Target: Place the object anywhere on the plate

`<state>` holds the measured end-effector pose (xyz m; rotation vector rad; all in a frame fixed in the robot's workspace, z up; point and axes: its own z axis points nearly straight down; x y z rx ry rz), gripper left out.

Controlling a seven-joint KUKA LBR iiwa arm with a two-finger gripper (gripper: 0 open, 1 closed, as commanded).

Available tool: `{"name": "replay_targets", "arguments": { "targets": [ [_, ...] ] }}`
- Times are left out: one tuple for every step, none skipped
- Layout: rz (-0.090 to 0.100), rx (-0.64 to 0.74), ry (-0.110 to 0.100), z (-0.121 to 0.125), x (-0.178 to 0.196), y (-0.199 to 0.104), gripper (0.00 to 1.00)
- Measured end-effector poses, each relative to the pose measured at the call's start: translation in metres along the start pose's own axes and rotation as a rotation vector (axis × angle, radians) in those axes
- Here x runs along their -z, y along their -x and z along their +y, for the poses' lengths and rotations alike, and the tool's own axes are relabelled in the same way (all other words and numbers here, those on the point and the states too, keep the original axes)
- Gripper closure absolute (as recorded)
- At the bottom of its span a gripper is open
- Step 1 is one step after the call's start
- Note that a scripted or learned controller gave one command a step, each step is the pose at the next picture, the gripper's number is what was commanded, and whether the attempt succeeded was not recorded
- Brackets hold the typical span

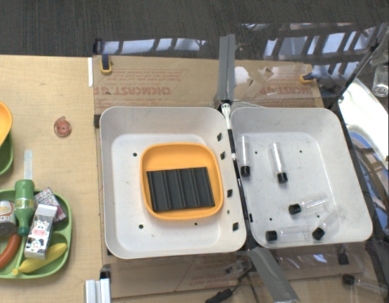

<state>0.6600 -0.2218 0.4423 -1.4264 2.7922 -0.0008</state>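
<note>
An orange plate [181,188] sits in the left bin [118,188]; five clear vials [277,163] lie scattered across the right bin [333,169].

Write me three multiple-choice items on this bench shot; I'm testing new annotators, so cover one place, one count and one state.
1. Where does the orange plate lie?
A. In the left bin
B. In the right bin
C. On the wooden table

2. How many clear vials with black caps lie in the right bin?
A. Two
B. Five
C. Eight

3. What rests on the orange plate?
A. One clear vial
B. A dark ribbed insert only
C. A green bottle

Answers:
1. A, as the plate sits inside the left bin.
2. B, counting two vials in the upper part and three near the bin's front edge.
3. B, since the dark ribbed insert covers the plate's lower middle and no vial lies on it.
</note>
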Motion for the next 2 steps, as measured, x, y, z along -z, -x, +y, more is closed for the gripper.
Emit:
{"name": "replay_targets", "arguments": {
  "targets": [
    [0.000, 0.129, 0.003, 0.034, -0.207, 0.012, 1.00],
    [0.000, 0.256, 0.001, 0.001, -0.114, 0.000, 1.00]
  ]
}}
